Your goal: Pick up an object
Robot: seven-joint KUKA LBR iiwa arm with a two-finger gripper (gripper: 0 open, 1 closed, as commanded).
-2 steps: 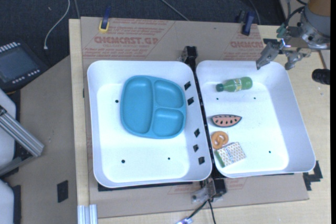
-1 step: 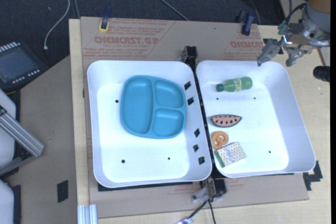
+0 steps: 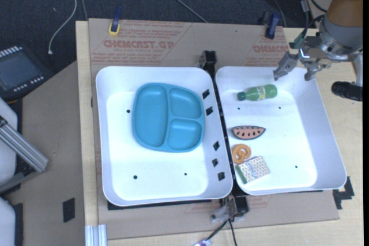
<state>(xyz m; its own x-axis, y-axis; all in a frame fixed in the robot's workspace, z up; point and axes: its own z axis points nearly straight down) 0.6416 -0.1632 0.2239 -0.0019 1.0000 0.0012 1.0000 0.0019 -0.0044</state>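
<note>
Nothing has been lifted yet, as far as the view shows: every object lies flat on the floor of a bin, so the whole pick is left to do. The claw hangs over the far right corner of the right-hand shallow white bin, its two grey fingers spread apart with nothing between them, so it is open and holds nothing. The nearest candidate is the small green plastic bottle with a yellow label, lying on its side in the upper part of that bin, its cap end pointing toward the divider between the bins. It sits near the claw, lower in the view and toward the left, apart from the fingers and not under them. Further down the same bin, close to the left wall, lie a toy watermelon slice with a red face and dark rind, an orange pretzel-shaped toy, and a flat patterned packet with a green edge; the pretzel and the packet look to be touching or nearly so, while the slice is just apart from them. The left-hand white bin holds a blue three-compartment plastic plate. By my judgement the bottle is the likeliest target, needing a short move inward and a descent.
</note>
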